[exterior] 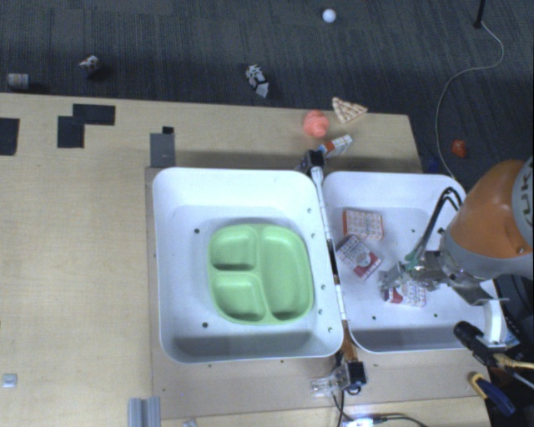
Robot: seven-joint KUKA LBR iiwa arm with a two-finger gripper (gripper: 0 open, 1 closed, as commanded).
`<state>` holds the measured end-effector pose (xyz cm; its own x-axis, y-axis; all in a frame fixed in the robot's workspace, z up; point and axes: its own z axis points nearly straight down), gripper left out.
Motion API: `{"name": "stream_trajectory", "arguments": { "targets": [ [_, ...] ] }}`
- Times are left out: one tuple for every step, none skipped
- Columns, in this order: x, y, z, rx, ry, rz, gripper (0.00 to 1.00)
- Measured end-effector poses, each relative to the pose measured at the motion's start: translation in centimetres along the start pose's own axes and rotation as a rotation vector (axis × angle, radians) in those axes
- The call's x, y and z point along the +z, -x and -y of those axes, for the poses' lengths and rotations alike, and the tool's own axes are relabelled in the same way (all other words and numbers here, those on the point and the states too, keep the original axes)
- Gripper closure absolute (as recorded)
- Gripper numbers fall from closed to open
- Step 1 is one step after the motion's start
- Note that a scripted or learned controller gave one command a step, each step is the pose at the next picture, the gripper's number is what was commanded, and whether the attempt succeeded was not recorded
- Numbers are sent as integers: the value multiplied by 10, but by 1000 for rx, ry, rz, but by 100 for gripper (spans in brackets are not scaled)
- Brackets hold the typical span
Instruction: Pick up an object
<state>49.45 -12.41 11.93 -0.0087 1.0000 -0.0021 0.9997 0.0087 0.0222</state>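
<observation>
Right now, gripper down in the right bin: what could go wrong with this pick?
1. The gripper sits low among small packets; the red-and-white packet and the one under it lie close, so it may grab two or none.
2. The packets look flat, likely hard to pinch.
3. The bin's right wall is close to the arm.

Left white bin (171,250) is holding a green divided tray (259,272), sitting roughly at its centre, three compartments facing up. A pink ball (315,123) is lying on the wooden bench (75,275) beyond the bins, just beside a small triangular patterned piece (349,109). A small tube-like item (337,146) is resting near the bins' far junction. Black rectangles (80,123) are marking the bench at far left. A white ball (329,15) is sitting on the dark floor.
</observation>
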Motion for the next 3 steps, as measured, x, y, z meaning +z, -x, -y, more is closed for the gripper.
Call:
{"name": "stream_trajectory", "arguments": {
  "targets": [
    [29, -35, 2, 9, 2, 12, 0],
    [16, -36, -1, 6, 10, 10, 100],
    [17, -36, -1, 6, 9, 10, 0]
  ]
}}
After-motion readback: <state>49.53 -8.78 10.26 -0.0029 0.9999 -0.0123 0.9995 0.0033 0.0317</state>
